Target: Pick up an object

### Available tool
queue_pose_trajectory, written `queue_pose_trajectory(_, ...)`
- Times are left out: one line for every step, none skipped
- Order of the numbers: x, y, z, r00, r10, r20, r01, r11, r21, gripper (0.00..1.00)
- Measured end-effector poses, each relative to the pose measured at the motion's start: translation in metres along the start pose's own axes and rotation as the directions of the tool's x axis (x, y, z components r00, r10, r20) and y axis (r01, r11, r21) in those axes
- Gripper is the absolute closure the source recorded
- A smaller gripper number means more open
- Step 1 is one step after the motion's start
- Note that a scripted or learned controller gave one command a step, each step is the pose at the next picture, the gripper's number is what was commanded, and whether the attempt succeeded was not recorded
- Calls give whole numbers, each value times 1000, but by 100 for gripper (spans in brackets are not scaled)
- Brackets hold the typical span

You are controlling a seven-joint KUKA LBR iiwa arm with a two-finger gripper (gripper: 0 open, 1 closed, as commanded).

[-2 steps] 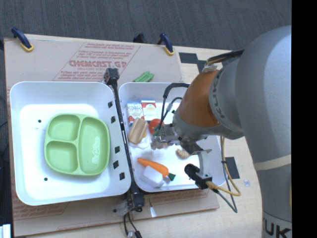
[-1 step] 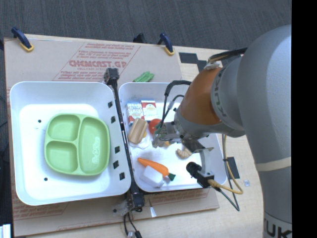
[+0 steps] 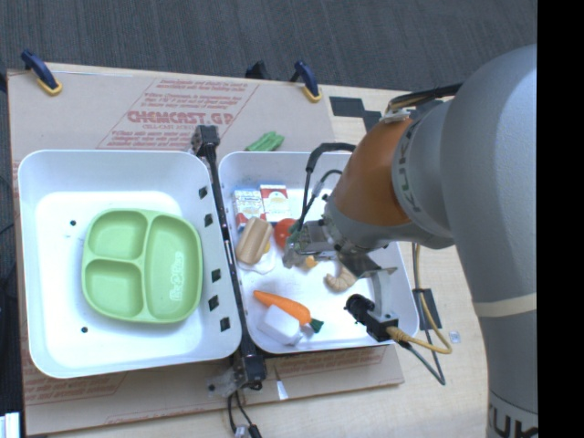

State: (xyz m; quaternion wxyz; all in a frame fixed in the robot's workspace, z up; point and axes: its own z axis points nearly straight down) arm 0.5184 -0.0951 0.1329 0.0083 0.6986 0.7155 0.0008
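My gripper (image 3: 299, 250) hangs low in the middle of the right bin (image 3: 383, 167), under the grey arm with its orange band. Just to its left a red tomato-like ball (image 3: 284, 229) peeks out, and a tan bread roll (image 3: 254, 242) lies beyond that. A small yellow-orange piece (image 3: 308, 263) sits right under the gripper, though contact is unclear. A beige mushroom-shaped piece (image 3: 340, 280) lies to the lower right. An orange carrot (image 3: 284, 307) rests on a white object (image 3: 278, 327) near the bin's front. Two small cartons (image 3: 259, 200) stand at the back.
The left bin (image 3: 36, 245) bears a pale green divided plate (image 3: 143, 265). A black divider with clips (image 3: 219, 235) runs between the bins. A green item (image 3: 265, 141) lies on the cardboard behind the right bin. The arm hides the bin's right half.
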Motion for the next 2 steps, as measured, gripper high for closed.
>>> queue_pose_trajectory(0, 2, -10, 1000, -3, 3, 3, 1000, -6, 100)
queue_pose_trajectory(0, 3, -20, 1000, -7, 6, 7, 1000, -13, 100)
